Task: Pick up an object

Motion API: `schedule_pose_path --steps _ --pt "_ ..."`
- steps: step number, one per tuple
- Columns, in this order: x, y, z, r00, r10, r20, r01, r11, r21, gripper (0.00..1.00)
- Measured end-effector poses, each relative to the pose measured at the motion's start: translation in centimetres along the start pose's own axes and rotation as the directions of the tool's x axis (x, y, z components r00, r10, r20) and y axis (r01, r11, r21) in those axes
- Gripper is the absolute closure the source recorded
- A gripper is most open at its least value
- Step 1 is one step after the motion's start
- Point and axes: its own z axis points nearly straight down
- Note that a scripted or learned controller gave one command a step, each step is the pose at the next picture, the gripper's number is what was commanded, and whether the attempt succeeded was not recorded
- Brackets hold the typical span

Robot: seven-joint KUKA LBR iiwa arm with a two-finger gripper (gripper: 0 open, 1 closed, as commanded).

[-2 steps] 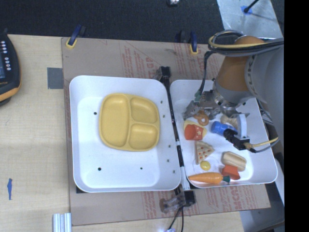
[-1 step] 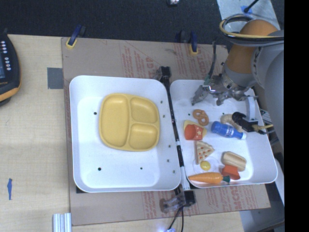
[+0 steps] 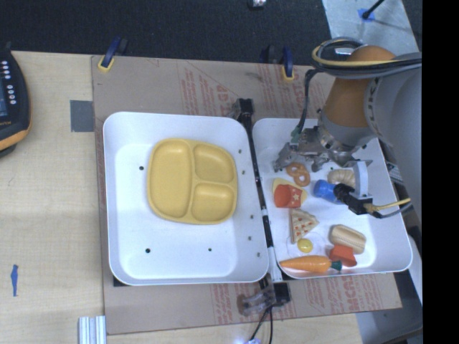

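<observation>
Sitting at the far left edge of the table (image 3: 50, 213) is a black and orange handset (image 3: 11, 99), with a grey patch of tape (image 3: 81, 115) just to its right. Next comes the left bin (image 3: 125, 256), and a yellow divided plate (image 3: 192, 180) lies flat in its upper middle.

Right of that, the right bin (image 3: 387, 256) holds a scatter of toy food. A pretzel (image 3: 297, 172) lies near its upper left, with a red carton of fries (image 3: 288, 195) just below it and a pizza slice (image 3: 302, 223) below that. A small yellow piece (image 3: 305, 246) and a carrot (image 3: 310, 265) lie along the front wall. Further right are a blue cylinder (image 3: 324, 190), a bread roll (image 3: 347, 236) and a red piece (image 3: 343, 255).

The gripper (image 3: 307, 153) is low in the bin's upper part, just above the pretzel; whether it touches the pretzel cannot be told, nor how its fingers are set. Nothing is visibly held between them.
</observation>
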Motion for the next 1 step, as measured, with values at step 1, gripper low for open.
schedule_pose_path --steps 1 --pt "-0.97 3.16 0.18 1.0 -0.001 0.002 0.001 1.0 -0.009 0.0"
